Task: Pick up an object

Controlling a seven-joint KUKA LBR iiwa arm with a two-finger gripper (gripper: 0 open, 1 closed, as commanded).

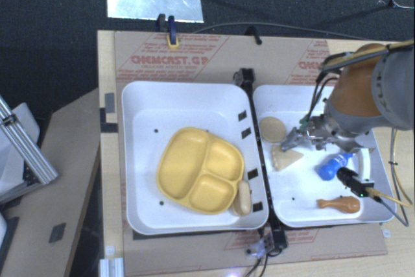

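Observation:
My gripper (295,139) hangs low over the right bin (285,214), reaching in from the right under the orange band of the arm. Its tips sit just above a pale wedge-shaped piece (285,159) and beside a tan round piece (273,129). A blue object (332,166) lies right of the wedge, partly under the wrist. An orange drumstick-shaped toy (340,205) rests near the bin's front edge. I see nothing held between the fingers.
The left bin (139,139) holds a yellow divided plate (198,168) and a beige oblong piece (243,198) at its front right. A black divider with clips (256,152) runs between the bins. Cables trail at the right.

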